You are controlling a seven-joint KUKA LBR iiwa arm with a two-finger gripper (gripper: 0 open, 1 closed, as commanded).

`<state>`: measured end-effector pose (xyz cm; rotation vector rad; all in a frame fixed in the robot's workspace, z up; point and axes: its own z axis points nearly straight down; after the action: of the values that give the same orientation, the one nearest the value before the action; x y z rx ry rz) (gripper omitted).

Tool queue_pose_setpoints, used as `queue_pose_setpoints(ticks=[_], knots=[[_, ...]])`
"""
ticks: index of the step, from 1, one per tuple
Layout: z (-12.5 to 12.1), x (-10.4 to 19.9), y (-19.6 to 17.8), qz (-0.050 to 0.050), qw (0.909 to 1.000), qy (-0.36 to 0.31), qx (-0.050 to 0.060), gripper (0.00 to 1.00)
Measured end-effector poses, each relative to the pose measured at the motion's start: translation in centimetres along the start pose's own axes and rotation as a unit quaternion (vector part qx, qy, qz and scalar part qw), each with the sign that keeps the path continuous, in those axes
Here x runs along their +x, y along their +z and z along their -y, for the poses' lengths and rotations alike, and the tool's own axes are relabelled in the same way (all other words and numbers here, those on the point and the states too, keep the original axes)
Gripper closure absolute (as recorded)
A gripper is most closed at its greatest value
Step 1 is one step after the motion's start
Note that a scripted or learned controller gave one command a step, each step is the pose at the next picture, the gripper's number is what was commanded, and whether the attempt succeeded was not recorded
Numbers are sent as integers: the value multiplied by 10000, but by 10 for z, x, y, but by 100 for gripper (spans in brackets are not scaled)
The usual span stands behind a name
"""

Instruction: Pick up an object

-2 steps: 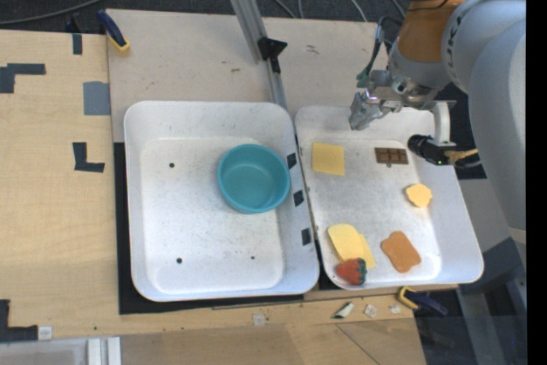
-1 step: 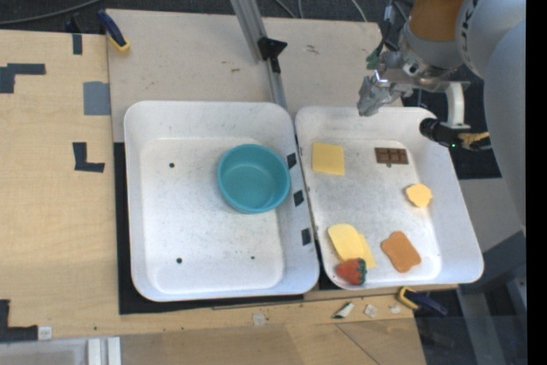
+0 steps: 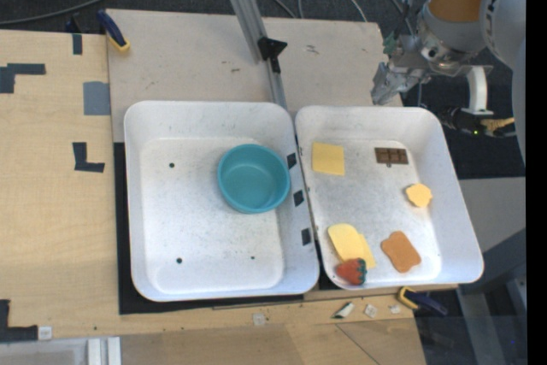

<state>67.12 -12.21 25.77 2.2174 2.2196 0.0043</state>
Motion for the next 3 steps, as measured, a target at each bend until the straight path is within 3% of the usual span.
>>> queue_pose_setpoints(ticks=[1,3], knots=[[21,44,2,-9,10000,-17,32,100],[36,152,17,-15,10000,-31,37,100]])
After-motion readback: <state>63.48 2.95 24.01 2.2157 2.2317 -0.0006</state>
